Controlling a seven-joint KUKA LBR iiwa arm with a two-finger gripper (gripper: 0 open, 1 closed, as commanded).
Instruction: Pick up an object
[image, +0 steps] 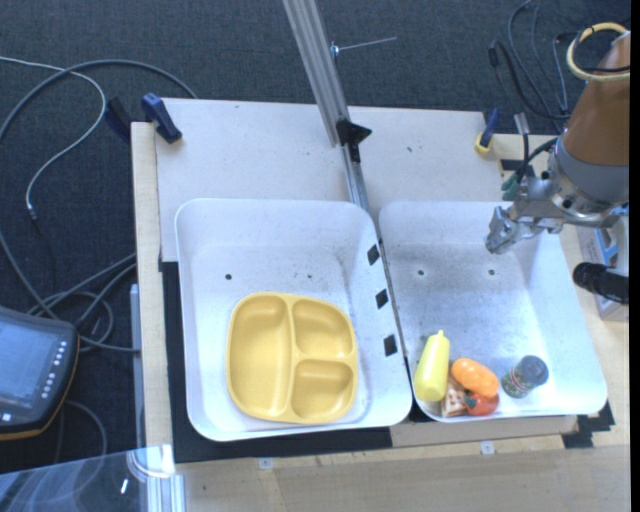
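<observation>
The grey two-finger gripper (497, 238) hangs over the far part of the right shallow white bin (560, 300); whether it is wide or narrow cannot be told. Along that bin's near edge lie a yellow plastic bottle (432, 366), an orange toy (474, 384) and a small dark jar (524, 375). A yellow sectioned tray (292, 356) sits in the left white bin (200, 250).

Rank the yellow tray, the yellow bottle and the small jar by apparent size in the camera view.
1. yellow tray, by far the largest
2. yellow bottle
3. small jar, smallest, though partly foreshortened
</observation>
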